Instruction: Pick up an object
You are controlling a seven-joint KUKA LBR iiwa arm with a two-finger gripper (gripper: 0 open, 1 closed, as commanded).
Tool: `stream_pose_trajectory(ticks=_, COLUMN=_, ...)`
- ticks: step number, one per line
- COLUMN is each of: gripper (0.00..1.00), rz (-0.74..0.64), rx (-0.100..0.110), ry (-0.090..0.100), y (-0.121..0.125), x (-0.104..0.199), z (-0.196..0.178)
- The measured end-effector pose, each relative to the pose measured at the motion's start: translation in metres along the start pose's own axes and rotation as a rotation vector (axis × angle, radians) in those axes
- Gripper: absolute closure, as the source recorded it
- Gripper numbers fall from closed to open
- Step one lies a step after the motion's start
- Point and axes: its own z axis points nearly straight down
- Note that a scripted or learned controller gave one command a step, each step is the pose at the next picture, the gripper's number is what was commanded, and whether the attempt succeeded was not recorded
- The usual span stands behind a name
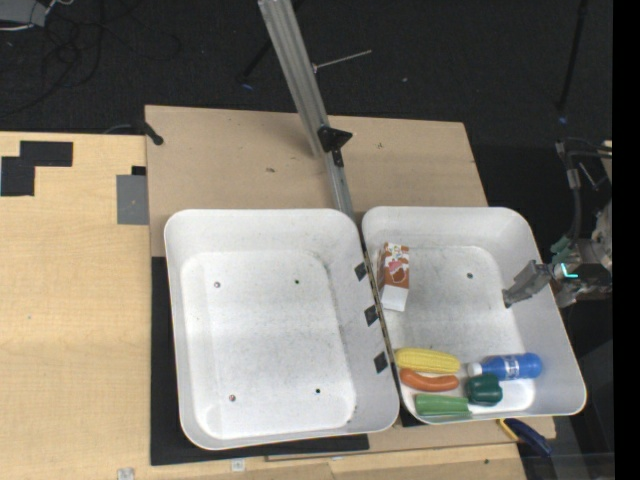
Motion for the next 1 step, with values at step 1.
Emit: stream_pose_trajectory(ticks=1, gripper=0.00, rz=0.002, rx=-0.004, ry=-0.001, y=0.0005, x=-0.0007, z=-0.0016)
